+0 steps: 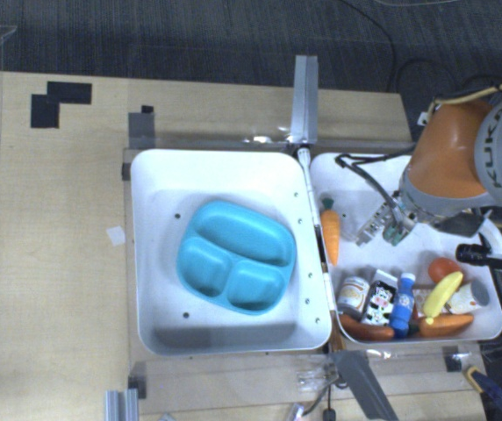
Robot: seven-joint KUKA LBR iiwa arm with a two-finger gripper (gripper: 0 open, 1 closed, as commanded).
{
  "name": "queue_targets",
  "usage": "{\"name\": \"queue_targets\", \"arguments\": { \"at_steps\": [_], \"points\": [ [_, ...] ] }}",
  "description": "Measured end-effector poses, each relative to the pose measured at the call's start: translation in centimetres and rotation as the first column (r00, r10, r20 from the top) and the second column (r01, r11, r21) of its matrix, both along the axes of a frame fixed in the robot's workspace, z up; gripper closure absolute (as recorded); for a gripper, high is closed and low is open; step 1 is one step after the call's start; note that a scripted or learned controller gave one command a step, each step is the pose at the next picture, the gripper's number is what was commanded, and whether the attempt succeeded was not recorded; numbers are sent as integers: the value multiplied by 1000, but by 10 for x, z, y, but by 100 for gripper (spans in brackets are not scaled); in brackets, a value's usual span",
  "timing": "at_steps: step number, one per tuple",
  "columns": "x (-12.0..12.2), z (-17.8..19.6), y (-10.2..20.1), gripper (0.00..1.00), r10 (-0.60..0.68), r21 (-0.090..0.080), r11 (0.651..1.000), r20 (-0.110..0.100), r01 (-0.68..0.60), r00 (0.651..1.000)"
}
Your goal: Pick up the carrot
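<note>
A blue tray (236, 257) is sitting in the left bin (154, 235). The carrot (329, 233) is lying along the right bin's (495, 318) left wall, long axis running near-to-far. The gripper (385, 228) is hovering just right of it, fingers parted, grasping nothing.

We count two white bins: left bin (146, 261), right bin (356, 178). One blue divided plate (236, 254). One carrot (329, 235). One banana (444, 291). One blue bottle (403, 303). One tin can (353, 295). One gripper (384, 227).
</note>
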State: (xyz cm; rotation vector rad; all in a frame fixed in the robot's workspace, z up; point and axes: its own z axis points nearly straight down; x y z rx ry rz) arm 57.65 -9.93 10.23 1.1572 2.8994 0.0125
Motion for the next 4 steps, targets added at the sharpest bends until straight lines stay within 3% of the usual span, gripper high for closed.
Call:
{"name": "queue_targets", "arguments": {
  "at_steps": [1,2,3,4],
  "points": [
    [5,84,50,100,226,-3,974,-11,-226,974],
    [71,92,67,100,316,-3,949,-11,-316,949],
    [75,85,80,100,687,-6,727,-12,-687,727],
    [89,103,84,100,818,-10,575,-11,-818,575]
  ]
}}
